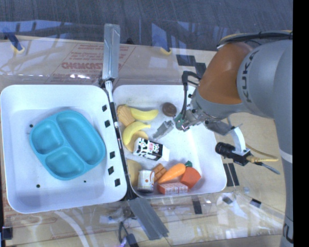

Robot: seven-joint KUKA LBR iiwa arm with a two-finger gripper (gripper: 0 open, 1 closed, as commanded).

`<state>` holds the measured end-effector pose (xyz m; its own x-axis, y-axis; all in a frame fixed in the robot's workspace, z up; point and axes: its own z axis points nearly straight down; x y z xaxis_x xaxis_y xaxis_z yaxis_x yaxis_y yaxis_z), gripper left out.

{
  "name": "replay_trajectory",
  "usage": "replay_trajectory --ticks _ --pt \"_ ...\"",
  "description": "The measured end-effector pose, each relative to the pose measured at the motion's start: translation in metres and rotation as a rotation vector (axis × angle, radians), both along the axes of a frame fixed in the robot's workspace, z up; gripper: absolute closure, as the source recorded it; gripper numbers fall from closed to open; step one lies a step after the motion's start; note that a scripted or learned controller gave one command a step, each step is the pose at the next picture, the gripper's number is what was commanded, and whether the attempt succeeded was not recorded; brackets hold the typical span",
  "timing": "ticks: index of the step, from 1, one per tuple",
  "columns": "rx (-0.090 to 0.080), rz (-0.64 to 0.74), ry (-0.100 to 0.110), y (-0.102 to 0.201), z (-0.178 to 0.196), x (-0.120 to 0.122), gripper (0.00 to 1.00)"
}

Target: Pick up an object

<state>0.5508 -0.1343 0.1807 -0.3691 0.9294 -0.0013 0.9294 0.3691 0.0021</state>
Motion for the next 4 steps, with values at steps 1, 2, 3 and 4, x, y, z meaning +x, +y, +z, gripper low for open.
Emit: replay_trajectory --ticks 1,2,3,4 --pt "0.002 0.137 0.008 -0.001 -0.088 0.105 0.0" --pt "0.001 -0.051 0.007 0.019 -0.09 0.094 0.0" --pt "0.001 0.184 0.006 0.012 -0.09 0.074 0.0" --pt "-0.001 0.251 0.0 0.008 -0.088 0.107 0.0"
